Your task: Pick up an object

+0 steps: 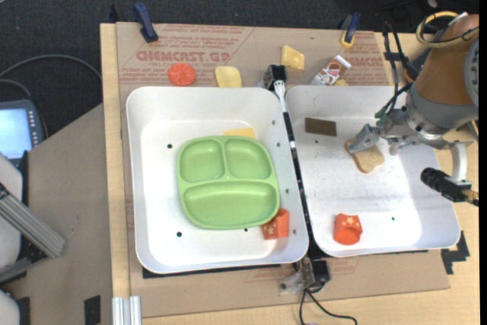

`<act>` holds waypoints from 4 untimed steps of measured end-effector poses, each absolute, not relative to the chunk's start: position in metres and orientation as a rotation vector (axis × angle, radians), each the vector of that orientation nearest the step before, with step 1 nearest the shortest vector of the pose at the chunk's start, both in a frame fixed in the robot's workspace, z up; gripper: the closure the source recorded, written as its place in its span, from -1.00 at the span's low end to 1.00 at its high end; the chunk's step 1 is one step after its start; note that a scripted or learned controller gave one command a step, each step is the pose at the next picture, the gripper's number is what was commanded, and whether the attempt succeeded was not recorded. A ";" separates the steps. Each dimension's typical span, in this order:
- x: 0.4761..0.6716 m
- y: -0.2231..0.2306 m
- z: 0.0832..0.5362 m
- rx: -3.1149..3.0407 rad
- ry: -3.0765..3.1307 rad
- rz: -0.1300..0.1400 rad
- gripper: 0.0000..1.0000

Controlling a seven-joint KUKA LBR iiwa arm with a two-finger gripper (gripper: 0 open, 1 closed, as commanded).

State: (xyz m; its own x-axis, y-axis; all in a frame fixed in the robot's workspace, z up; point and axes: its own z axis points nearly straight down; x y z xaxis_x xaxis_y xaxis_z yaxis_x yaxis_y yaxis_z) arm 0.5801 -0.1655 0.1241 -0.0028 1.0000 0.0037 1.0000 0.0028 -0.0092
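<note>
In the right bin (434,236) my gripper (377,148) hangs low, its two grey fingers spread open. A tan, bread-like piece (369,160) lies on the bin floor just below and between the fingertips, and I see no grip on it. Left of the gripper lies a flat brown block (320,127). An orange-red object (347,229) sits near the bin's front edge. The grey arm with its orange band (445,76) enters from the right.
The left bin (144,164) holds a green divided plate (227,180), an orange block (277,225) at its front right and a yellow piece (240,133) behind it. Behind the bins lie a red disc (181,74), yellow pieces (227,77) and a small packet (330,72).
</note>
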 end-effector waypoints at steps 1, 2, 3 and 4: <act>0.580 -0.161 0.086 -2.221 -2.225 -0.001 -1.00; 0.583 -0.163 0.100 -2.230 -2.232 -0.007 1.00; 0.582 -0.163 0.099 -2.230 -2.231 -0.005 -1.00; 0.583 -0.163 0.110 -2.231 -2.234 -0.008 1.00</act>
